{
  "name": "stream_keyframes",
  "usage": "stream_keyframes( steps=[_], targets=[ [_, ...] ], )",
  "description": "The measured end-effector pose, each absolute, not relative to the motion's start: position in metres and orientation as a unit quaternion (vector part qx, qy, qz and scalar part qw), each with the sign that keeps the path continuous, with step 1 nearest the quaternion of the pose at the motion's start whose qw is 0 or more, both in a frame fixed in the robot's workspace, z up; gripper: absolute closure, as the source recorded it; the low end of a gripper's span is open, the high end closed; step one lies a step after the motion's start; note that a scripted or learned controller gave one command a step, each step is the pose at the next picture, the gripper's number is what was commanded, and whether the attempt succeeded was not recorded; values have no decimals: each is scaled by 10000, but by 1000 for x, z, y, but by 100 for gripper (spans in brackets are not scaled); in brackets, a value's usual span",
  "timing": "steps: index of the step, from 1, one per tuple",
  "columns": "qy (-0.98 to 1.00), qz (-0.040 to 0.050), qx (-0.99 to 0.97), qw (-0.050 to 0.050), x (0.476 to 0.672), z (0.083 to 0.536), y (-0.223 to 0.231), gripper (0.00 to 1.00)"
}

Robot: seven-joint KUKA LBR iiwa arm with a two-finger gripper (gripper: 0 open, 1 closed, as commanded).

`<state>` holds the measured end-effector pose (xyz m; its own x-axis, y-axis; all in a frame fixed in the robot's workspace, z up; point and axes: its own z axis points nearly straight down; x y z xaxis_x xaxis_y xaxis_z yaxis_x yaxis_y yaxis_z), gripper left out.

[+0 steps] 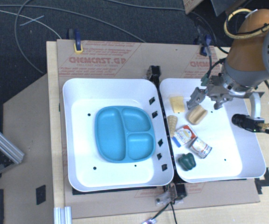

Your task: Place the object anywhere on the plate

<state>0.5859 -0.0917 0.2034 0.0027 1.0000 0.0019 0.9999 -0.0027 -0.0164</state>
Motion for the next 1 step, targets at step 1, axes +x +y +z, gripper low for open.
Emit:
stream_keyframes(
  steps=[1],
  targets=[
    [-7071, 3, -7072, 9, 589, 211, -92, 0]
  ],
)
